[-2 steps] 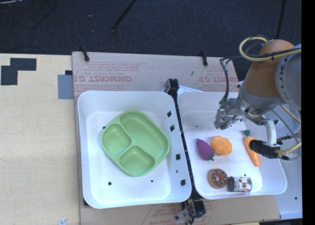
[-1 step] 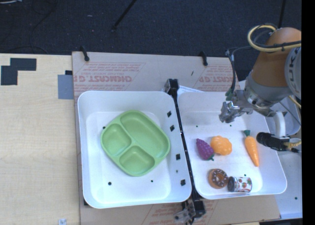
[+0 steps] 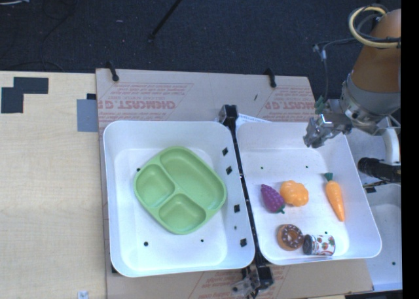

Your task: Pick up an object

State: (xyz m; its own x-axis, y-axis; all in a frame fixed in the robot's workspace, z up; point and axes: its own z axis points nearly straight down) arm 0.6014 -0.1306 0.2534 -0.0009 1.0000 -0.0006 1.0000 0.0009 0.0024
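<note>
1. Task items: five small objects lie in the right bin (image 3: 350, 160), any of which would serve. A purple grape-like piece (image 3: 271, 197) and an orange-yellow fruit (image 3: 295, 193) sit touching near the bin's middle. A toy carrot (image 3: 334, 198) lies alone toward the right wall, leaf end pointing far. A chocolate donut (image 3: 289, 237) and a small printed can (image 3: 319, 245), lying on its side, rest together at the near edge.

2. Gripper (image 3: 317, 135): positioned over the far-right corner of the right bin, well apart from all five items. Nothing is visible between the fingers. Whether they stand apart or together cannot be told from this angle.

3. Step in hand, as judged: approach. No item has been lifted; all rest on the bin floor.

4. Recommendation: the carrot is the soundest target. It is the nearest item to the gripper and has clear floor on both sides. Close across its narrow width, near mid-length, not along its axis.

5. Cautions: the grape piece and fruit touch, as do donut and can; a descent between either pair risks nudging both. The can, being on its side, may roll.

6. Surroundings: the left bin (image 3: 124, 160) holds a green divided plate (image 3: 179, 189), which needs no attention. A black divider (image 3: 237, 186) separates the bins.
</note>
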